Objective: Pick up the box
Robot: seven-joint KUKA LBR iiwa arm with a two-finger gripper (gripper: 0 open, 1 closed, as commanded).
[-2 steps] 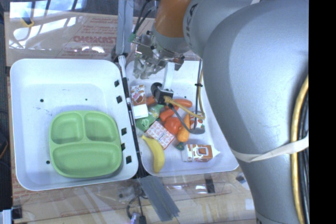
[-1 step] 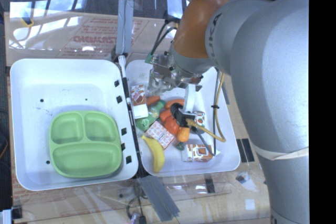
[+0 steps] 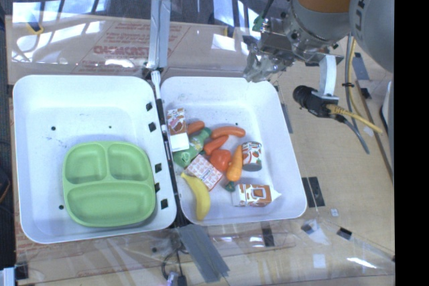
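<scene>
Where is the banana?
The banana lies in the right bin, near its front left corner, just below a small red-and-white box.

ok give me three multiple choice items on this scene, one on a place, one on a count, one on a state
1. Where is the green tray?
A. left bin
B. right bin
C. on the bench outside the bins

2. How many compartments does the tray have?
A. two
B. three
C. five

3. Where is the gripper relative to the right bin?
A. down among the food
B. up at the bin's far rim, holding nothing
C. over the left bin

Answers:
1 A, the tray lies in the left bin.
2 B, two small compartments sit above one wide one.
3 B, it hangs at the far edge, apart from the banana and the box.
</scene>
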